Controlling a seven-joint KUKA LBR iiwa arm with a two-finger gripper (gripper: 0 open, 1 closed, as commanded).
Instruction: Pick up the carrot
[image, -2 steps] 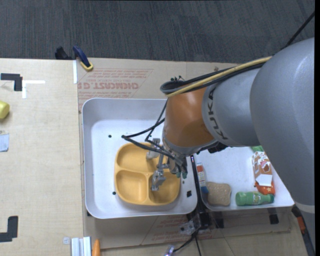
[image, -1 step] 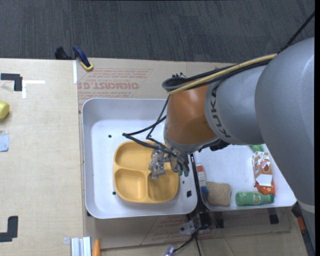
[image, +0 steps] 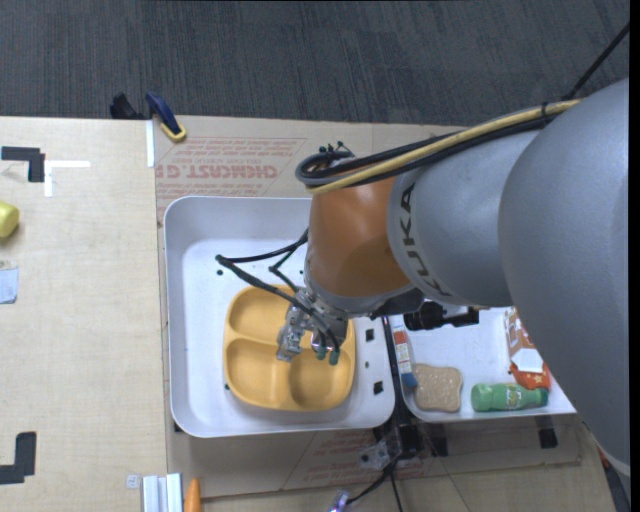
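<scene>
**Carrot not yet picked up; gripper low over the yellow plate**

The task looks to be at an early stage. The gripper (image: 308, 342) hangs over the divided yellow plate (image: 250, 375), which lies in the left white bin (image: 190, 330). Its fingers (image: 290, 338) appear spread apart, with only plate surface between them, so nothing is held. The plate's compartments look bare where they can be seen.

I cannot say for certain where the carrot is. The one likely candidate is a small orange sliver (image: 191, 491) on the desk (image: 80, 350) at its lower edge in the view, outside the left bin and just past that bin's lower-left corner. It is cut off and too small to name with confidence. If it is the carrot, the gripper is well apart from it, and the whole reach, descent, grasp and lift remain to be done.

The right bin (image: 480, 335) holds a slice of bread (image: 438, 388) and a green bottle (image: 508, 397), near that bin's lower wall.

The arm (image: 520, 200) reaches in from the right across the right bin. Its orange band (image: 350, 240) sits above the left bin, and the wrist points steeply down toward the plate's middle ridge.
</scene>
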